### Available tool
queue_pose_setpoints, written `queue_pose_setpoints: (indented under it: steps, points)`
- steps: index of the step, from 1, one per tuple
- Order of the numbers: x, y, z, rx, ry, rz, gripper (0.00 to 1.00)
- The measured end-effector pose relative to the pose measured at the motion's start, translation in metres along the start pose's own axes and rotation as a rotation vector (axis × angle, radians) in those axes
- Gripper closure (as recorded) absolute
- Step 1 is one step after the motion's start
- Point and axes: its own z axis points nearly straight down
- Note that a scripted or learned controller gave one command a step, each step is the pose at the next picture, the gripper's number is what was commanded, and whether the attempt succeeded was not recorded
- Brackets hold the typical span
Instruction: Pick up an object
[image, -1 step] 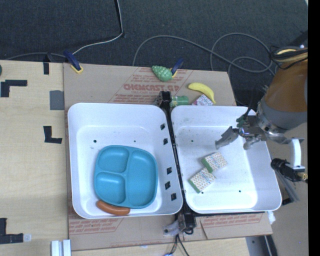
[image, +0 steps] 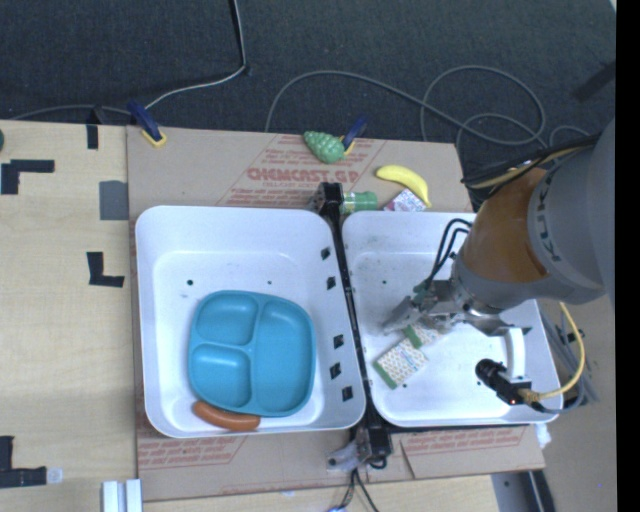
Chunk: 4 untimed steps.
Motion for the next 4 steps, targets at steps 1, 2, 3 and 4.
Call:
queue_pose_setpoints:
  steps: [1, 2, 3, 4]
  points:
    - [0.0, 0.002, -0.012, -0.005, -0.001, -0.001, 1.0]
    - [0.0, 0.001, -0.011, -0.004, -0.001, -0.001, 0.0]
    - [-0.004, -0.006, 0.016, -0.014, -0.008, 0.002, 0.0]
    - [0.008, -0.025, 0.016, -0.014, -0.007, 0.002, 0.0]
